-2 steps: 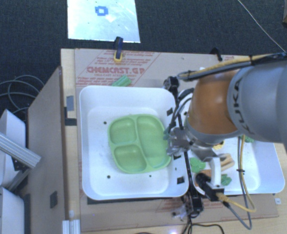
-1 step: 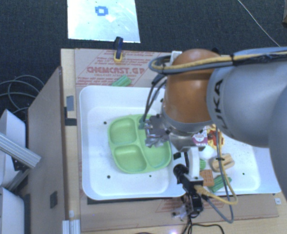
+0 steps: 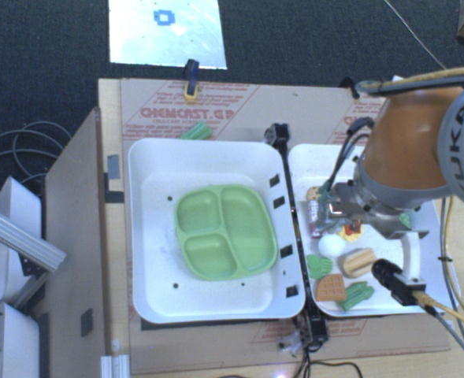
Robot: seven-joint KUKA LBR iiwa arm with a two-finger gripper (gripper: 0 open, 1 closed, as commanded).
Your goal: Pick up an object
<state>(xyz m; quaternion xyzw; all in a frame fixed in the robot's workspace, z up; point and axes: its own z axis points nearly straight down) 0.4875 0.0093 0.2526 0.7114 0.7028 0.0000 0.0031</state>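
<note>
Dark carpet surrounds our worktop [image 3: 216, 105] and its 2 white bins. Nearest us, in the right bin [image 3: 298, 164], a tan bread-shaped toy [image 3: 357, 261] lies near the front, its long axis slanting up to the right; it looks light, stiff, best pinched across. Beyond, our jaws [image 3: 320, 211] hover; we cannot tell their state. Leftward, a green tray [image 3: 225, 231].
</note>
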